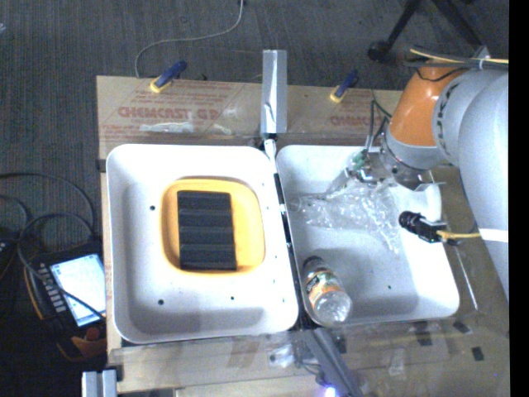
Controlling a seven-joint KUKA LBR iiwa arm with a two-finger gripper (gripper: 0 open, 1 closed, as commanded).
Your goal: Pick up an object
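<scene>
The pincer (364, 165) sits low at the far side of the right bin (430, 292), over a crumpled clear wrap (355, 209); its opening I cannot tell. The wrap spreads just nearward and left of it. A bottle (324, 292) lies at the bin's near left corner, well apart, pointing near-right

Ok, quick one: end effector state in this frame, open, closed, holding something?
End effector: cannot be told; it sits over the crumpled clear plastic wrap in the right bin, and nothing shows a grasp.
</scene>
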